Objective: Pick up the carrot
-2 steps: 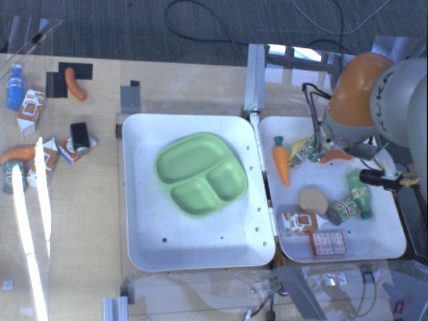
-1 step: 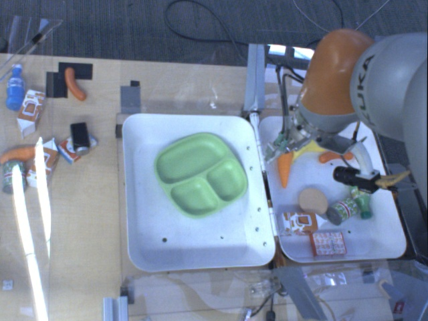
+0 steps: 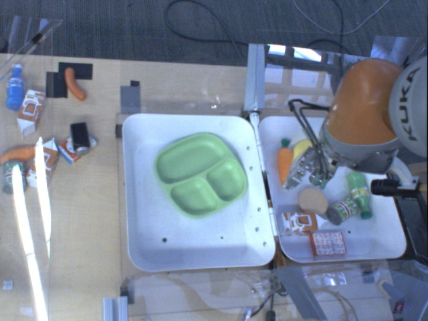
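Note:
The carrot [image 3: 285,164], orange with a green top, lies upright along the left side of the right bin [image 3: 394,246]. My gripper [image 3: 309,172] hangs low in that bin just right of the carrot, under the grey and orange wrist [image 3: 361,112]. Its metal tip sits close beside the carrot's lower half. Nothing shows held in it.
A yellow piece [image 3: 302,147] lies by the carrot's top. A tan disc [image 3: 312,200], a can [image 3: 342,210], a green bottle [image 3: 359,194] and two small boxes [image 3: 328,244] crowd the right bin. A green divided plate [image 3: 200,174] sits in the left bin [image 3: 147,246].

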### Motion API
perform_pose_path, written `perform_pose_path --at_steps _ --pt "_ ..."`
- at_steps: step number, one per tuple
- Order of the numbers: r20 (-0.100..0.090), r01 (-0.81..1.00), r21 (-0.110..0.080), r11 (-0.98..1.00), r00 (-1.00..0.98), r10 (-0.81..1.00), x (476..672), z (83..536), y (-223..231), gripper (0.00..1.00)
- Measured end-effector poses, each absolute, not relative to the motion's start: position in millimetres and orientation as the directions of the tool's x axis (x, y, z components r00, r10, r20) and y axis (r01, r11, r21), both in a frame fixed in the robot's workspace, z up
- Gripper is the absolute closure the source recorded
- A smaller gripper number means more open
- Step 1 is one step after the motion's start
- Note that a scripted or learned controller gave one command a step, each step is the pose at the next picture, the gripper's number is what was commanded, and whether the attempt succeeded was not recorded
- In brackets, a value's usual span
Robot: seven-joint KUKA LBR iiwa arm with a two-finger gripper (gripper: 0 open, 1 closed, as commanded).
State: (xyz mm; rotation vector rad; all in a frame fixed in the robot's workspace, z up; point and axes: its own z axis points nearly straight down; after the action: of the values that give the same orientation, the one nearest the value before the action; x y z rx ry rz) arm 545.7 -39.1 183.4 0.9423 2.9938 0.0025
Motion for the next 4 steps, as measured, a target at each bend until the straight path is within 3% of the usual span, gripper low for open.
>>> perform_pose_path --at_steps 1,2,3,4 --pt "-0.002 0.573 0.003 0.82 -0.82 0.573 545.7 183 -39 0.0" --pt "-0.004 0.254 0.002 0.967 -0.967 0.254 585.7 119 -81 0.0" --pt "-0.007 0.189 0.003 0.982 -0.982 0.189 558.0 185 -35 0.0" --pt "-0.019 0.327 0.003 0.945 -0.945 0.327 607.1 106 -90 0.0"
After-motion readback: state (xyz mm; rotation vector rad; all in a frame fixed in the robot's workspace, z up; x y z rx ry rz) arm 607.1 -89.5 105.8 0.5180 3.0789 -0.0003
